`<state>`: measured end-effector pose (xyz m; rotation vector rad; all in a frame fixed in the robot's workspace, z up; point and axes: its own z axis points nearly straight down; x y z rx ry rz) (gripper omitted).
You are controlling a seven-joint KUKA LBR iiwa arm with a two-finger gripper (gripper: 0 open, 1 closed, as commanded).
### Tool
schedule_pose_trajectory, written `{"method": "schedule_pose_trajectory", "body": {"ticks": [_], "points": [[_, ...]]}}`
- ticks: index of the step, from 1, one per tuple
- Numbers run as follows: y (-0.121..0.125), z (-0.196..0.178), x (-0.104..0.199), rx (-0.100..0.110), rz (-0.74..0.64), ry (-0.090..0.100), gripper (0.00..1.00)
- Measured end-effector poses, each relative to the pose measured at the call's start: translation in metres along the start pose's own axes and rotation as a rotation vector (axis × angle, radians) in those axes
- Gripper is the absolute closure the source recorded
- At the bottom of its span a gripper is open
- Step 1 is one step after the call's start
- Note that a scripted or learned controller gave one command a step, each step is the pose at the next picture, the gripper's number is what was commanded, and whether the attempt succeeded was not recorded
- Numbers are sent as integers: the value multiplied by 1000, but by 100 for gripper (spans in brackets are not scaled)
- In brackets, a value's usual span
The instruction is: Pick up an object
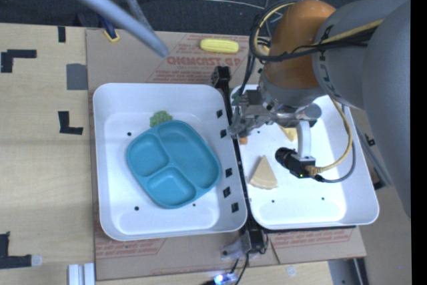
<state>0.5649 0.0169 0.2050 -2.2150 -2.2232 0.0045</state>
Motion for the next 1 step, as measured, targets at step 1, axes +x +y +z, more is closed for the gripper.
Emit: {"method": "schedule_pose_trajectory", "body": {"ticks": [1], "points": [[-26, -18, 45, -2, -3, 1, 100]]}}
